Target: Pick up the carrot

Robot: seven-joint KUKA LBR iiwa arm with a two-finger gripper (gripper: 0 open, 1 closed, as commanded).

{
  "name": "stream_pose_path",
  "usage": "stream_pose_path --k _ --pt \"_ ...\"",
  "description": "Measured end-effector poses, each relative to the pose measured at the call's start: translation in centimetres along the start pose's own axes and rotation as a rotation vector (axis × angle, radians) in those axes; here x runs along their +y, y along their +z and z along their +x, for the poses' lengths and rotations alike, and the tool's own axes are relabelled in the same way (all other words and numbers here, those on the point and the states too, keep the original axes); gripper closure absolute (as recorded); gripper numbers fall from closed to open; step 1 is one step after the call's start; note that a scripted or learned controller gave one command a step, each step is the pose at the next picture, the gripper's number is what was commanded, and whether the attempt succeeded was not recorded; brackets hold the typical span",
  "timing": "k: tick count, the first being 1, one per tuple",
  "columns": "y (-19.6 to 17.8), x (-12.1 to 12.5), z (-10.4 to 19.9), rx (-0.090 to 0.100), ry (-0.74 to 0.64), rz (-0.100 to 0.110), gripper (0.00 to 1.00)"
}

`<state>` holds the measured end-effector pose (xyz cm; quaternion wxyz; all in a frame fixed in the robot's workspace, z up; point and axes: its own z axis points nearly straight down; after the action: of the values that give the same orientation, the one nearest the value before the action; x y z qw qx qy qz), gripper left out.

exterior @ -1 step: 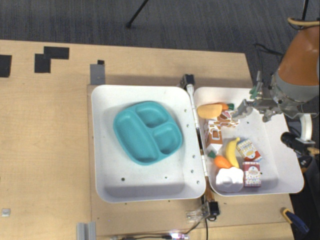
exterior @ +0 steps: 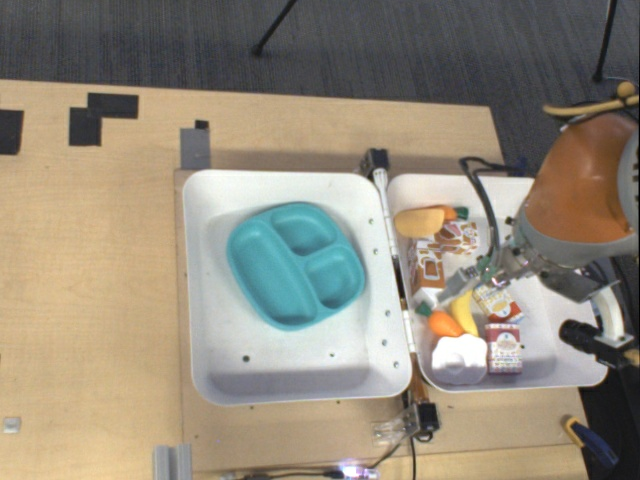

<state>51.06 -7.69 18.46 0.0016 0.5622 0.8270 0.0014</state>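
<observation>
Carrot (exterior: 440, 322) just below-left of gripper (exterior: 478, 284).

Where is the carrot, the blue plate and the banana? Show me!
carrot (exterior: 443, 323), camera view, on its orange body.
blue plate (exterior: 262, 268), camera view, on its long left compartment.
banana (exterior: 464, 315), camera view, on its yellow middle.

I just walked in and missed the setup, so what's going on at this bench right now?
A grey and orange robot arm is reaching into the right bin, which holds a pile of toy food. Its gripper is down among the items, just above the carrot, which lies on the bin floor beside a yellow banana. Nothing is visibly held. The left bin holds a teal divided plate.
</observation>
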Motion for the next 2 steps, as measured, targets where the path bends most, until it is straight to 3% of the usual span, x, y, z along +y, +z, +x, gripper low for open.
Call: stream_pose_path --k 1,2 --pt "9.4 -2.7 -1.1 -0.003 -0.103 -0.003 0.0" --pt "8.4 -2.4 -1.1 -0.005 -0.104 -0.01 1.0"
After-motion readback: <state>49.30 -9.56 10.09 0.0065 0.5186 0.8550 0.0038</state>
